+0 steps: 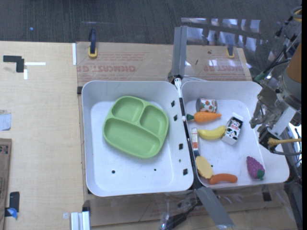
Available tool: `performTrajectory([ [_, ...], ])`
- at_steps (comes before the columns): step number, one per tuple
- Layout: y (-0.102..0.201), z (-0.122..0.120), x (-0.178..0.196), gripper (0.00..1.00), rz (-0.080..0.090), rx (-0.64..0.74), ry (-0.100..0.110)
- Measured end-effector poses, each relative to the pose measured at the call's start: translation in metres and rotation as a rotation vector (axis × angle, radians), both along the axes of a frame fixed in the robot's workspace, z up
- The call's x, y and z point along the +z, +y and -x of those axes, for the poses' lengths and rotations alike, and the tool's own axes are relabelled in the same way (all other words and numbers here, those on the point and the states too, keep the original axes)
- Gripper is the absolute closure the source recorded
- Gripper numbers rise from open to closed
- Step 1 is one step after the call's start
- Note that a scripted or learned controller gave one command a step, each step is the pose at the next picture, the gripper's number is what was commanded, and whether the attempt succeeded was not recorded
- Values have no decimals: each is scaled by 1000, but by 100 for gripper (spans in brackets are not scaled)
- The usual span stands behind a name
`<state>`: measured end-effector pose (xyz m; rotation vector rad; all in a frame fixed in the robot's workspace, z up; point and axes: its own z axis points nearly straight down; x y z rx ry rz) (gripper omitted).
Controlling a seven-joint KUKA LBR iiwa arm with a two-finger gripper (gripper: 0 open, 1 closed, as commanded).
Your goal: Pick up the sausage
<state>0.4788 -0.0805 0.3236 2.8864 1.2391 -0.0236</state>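
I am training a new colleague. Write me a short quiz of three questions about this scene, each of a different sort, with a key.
1. True or false: the sausage lies in the same bin as the green plate.
2. Multiple choice. Which item lies nearest the sausage? A) the carrot B) the yellow chip-like piece C) the milk carton
3. Fill in: the gripper hovers over the ____ edge of the right bin.

Key: 1 false; the sausage is in the right bin, near its front wall. 2 B. 3 right.

The arm (293, 80) is cut off by the right edge.
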Motion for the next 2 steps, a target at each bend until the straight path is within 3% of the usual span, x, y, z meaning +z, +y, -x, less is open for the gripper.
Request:
performTrajectory([
  [1, 0, 0, 0, 0, 0, -1, 0],
  [2, 24, 2, -134, 0, -4, -197, -6],
])
